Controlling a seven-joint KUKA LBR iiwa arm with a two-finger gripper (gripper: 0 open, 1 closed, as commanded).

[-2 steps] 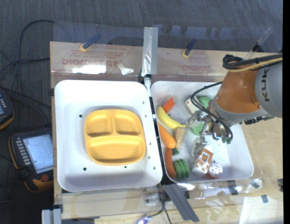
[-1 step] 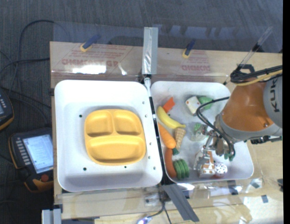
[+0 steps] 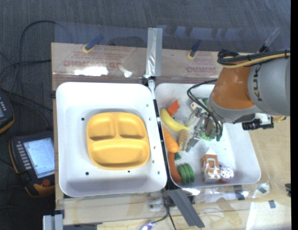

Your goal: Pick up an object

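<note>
Several small toys crowd the right white plastic bin [image 3: 244,150], where the metal two-finger gripper [image 3: 199,128], its spread I cannot tell, hangs just beside the curved yellow toy banana [image 3: 172,121], so I'd drop straight onto it.

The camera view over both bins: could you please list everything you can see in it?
bins: two, white, side by side on the bench
divided plate: one, yellow, in the left bin
banana: one, yellow, right bin, upper left
carrot: one, orange, right bin, along its left wall
green item: one, right bin, lower left
small box: one, orange and white, right bin, lower middle
arm: one, grey with orange band, over the right bin
gripper: one, beside the banana
</note>
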